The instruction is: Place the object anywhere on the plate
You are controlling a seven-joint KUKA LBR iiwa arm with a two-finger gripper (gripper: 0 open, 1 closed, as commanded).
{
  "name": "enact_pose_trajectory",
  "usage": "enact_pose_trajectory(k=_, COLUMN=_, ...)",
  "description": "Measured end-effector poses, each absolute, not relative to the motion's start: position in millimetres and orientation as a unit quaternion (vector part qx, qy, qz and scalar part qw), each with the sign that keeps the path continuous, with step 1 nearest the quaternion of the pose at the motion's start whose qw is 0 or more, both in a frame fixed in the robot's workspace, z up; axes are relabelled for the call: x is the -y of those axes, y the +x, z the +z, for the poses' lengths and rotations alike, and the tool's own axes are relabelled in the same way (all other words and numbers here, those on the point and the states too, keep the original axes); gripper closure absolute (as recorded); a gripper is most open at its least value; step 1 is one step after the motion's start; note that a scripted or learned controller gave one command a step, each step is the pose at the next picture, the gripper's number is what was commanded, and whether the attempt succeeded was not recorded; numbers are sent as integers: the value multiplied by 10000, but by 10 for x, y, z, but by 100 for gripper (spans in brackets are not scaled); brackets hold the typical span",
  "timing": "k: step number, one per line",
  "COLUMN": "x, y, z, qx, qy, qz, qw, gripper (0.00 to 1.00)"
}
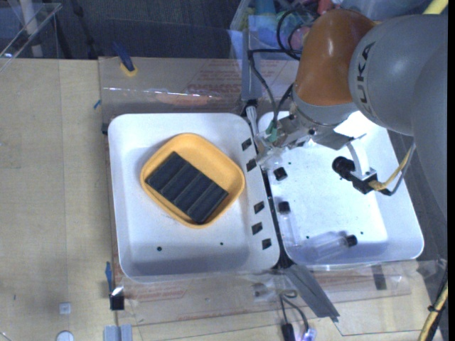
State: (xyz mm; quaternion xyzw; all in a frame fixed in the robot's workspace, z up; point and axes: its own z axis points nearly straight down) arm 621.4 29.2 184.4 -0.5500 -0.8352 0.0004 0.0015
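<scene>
The grey robot arm with its orange band (398,55) looms largest, filling the upper right of the frame and reaching down over the right-hand shallow white bin (320,204). Its gripper (274,142) sits low near the upper left corner of that bin, close to the seam between the two bins; whether it is open or closed cannot be told from here, and nothing can be seen held in it. In the lower part of the right bin lies a clear plastic tube with a dark cap (328,244), on its side and well apart from the gripper. The left-hand white bin (142,247) holds a yellow, rounded-square plastic plate (206,142), set at a slant near the bin's middle. A black ribbed rectangular slab (188,185) lies flat on the plate, wholly inside its rim. Both bins rest on a pale wooden bench (50,190).
</scene>
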Motion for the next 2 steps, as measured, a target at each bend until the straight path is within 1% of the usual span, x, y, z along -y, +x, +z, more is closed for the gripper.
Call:
enact_pose_trajectory(k=1, x=-701, y=5734, z=1842, qx=8838, qy=-4679, qz=2, qw=14, gripper=100)
enact_pose_trajectory(k=2, x=-694, y=5736, z=1843, qx=8835, qy=-4683, qz=1, qw=12, gripper=0)
